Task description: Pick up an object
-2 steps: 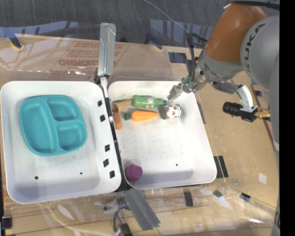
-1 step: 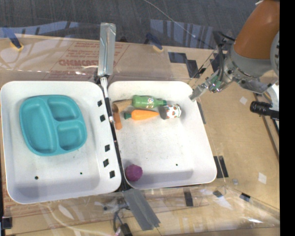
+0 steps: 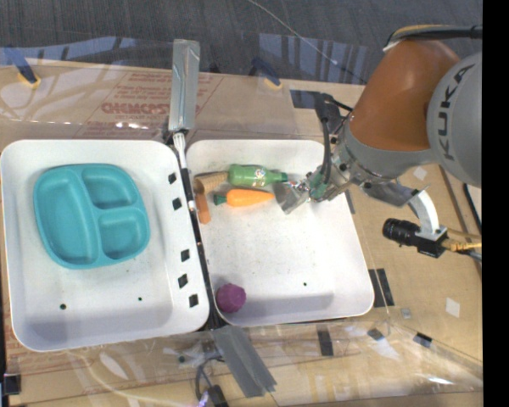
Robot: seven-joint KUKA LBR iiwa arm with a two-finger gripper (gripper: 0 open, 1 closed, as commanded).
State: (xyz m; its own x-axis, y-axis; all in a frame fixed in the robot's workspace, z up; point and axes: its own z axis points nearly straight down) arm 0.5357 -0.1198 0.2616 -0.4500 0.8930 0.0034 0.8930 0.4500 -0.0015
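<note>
In the right bin, near its back wall, a green bottle lies on its side. An orange carrot lies just in front of it. A brown stick-like piece rests against the bin's left wall. A purple ball sits near the front left corner. My gripper hangs low at the right end of the bottle and carrot, close beside them. Nothing shows between its tips.
The left bin holds a teal divided plate. A row of black clips runs along the wall between the two bins. The arm's orange band rises over the right bin's back right corner.
</note>
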